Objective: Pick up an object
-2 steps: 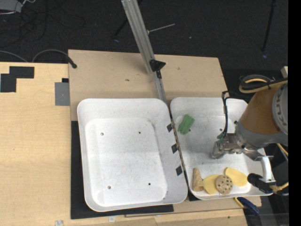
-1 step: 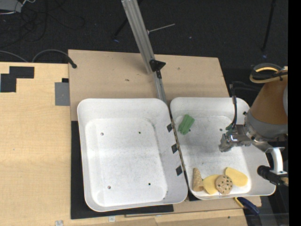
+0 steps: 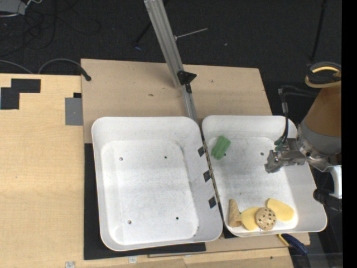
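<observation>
Two shallow white bins sit side by side; the end effector (image 3: 274, 162) hovers over the right bin (image 3: 245, 130), its opening unclear, the green block (image 3: 221, 147) left of it

A slanted aluminium rail (image 3: 167, 41) stands behind the plywood board (image 3: 134, 88).

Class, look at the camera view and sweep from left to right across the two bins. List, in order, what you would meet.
Left bin → green block in the right bin → tan wedge → round cookie-like piece with holes → gripper. The yellow pieces overlap the cookie, so I leave them out.
</observation>
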Robot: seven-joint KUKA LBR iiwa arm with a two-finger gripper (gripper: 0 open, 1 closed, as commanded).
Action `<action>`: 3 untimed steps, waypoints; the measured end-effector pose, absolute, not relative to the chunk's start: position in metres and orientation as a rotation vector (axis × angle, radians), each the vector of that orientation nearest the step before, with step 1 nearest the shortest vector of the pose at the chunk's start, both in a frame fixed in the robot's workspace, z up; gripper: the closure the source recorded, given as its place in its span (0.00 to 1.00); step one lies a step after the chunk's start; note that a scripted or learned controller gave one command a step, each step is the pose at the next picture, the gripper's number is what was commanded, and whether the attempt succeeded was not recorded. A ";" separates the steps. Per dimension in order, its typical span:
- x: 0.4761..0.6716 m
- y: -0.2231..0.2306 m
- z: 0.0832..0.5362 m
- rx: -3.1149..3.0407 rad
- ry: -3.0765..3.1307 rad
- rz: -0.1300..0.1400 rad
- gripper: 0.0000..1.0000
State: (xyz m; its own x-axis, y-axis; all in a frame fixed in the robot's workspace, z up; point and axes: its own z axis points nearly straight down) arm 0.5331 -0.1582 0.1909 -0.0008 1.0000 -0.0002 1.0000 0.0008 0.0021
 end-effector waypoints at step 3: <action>0.550 -0.115 0.249 2.220 2.229 -0.001 1.00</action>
